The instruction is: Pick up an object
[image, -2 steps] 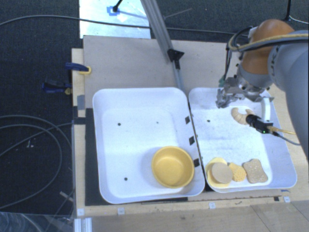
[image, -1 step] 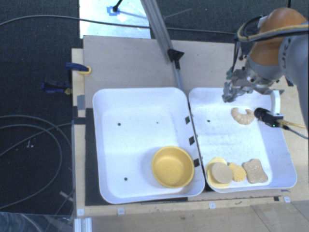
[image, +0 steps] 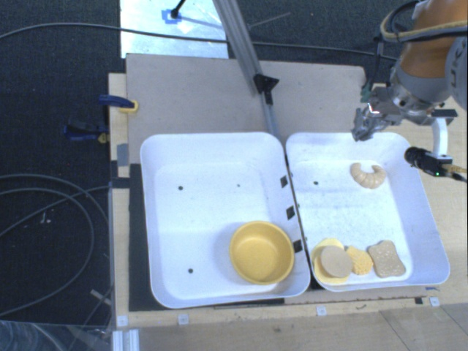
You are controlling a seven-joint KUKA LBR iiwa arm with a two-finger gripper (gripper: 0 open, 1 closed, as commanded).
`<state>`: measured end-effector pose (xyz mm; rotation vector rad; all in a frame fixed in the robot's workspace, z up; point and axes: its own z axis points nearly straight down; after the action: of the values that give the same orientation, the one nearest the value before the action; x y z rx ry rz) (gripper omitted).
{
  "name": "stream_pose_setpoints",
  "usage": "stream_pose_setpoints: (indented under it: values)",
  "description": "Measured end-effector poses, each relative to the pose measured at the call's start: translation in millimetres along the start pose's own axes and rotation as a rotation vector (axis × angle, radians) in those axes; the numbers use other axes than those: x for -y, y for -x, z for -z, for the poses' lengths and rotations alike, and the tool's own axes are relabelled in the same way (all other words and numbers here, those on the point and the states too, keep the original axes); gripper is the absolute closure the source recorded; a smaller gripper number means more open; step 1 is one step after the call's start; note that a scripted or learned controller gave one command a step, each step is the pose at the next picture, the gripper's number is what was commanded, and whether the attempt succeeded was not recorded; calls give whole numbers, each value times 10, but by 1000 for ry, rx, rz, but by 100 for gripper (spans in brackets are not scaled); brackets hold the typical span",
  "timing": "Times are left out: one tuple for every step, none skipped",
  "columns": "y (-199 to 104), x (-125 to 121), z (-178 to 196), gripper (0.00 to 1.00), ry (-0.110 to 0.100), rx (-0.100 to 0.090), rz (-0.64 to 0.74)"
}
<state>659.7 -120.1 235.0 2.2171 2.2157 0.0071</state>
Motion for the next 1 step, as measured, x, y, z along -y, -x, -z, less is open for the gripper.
stream_pose_setpoints:
  values:
    - [0, -17, 429, 100, -2, -1, 5]
